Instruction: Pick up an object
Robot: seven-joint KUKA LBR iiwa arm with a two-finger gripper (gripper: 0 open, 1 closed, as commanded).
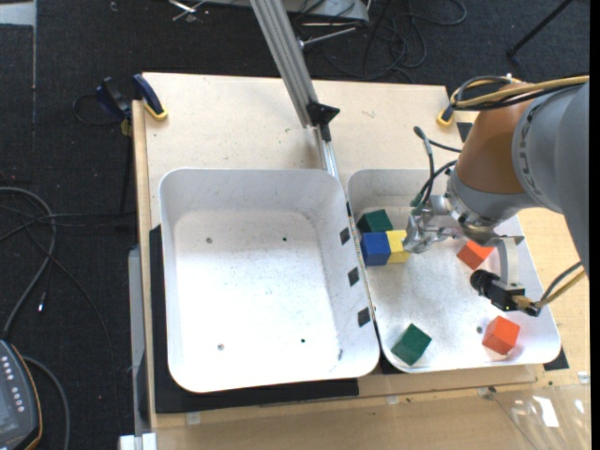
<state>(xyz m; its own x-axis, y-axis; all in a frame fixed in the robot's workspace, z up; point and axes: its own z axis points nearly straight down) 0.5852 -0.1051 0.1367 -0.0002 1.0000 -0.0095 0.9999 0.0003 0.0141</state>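
Observation:
The right bin [441, 359] holds several blocks. A blue block [375, 247] and a yellow block [398, 248] lie side by side near its left wall, with a dark green block [377, 220] just behind them. My gripper [419, 234] hangs low over the bin at the yellow block's right edge, and part of that block is hidden by it. Nothing is visibly lifted. An orange block [474, 253] lies just right of the gripper, partly under the arm. Another green block [411, 343] and another orange block [502, 336] lie near the front rim.
The left bin [187, 195] stands beside the right one, sharing a raised divider [354, 261]. A slanted metal pole [286, 54] rises from behind the bins. The grey arm with its orange band [497, 153] covers the right bin's back right corner.

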